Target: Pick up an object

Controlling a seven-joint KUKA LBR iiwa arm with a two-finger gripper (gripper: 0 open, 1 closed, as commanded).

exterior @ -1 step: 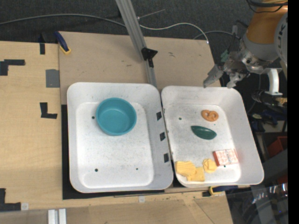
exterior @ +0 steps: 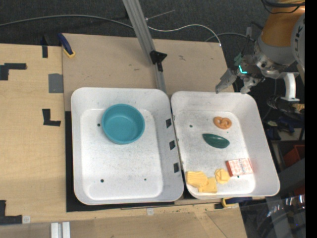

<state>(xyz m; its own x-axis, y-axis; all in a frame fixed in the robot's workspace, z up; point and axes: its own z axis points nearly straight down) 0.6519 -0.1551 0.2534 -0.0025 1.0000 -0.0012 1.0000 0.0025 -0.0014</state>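
Two white bins sit side by side on bench. Left bin [exterior: 84, 148] holds one teal bowl [exterior: 123, 123], upright, toward its upper half. Right bin [exterior: 257, 118] holds the rest: orange pretzel-like pc [exterior: 222, 122] near upper right, dark green oval item [exterior: 216, 141] just below it, red/white small packet [exterior: 239, 167] toward lower right, yellow pcs [exterior: 204, 180] along lower edge, one smaller yellow bit close beside the packet.

Gripper [exterior: 234, 83] hangs at upper right corner of right bin, approx over the rim, above bin level as far as slant view allows. Fingers [exterior: 223, 82] spread apart, released, nothing between them. Arm [exterior: 282, 29] comes in from the right; grey wrist, orange section above.

Status: pick not begun. No item lifted, none touching the claw; all lie flat on bin floors. Nearest candidate is pretzel pc, well apart from fingertips; green item next.

Left to do, in my judgement: move in over a chosen item, descend, close, lift. All of it outstanding. Flat items like the yellow pcs look harder to pinch; packet or pretzel prob. better bets.
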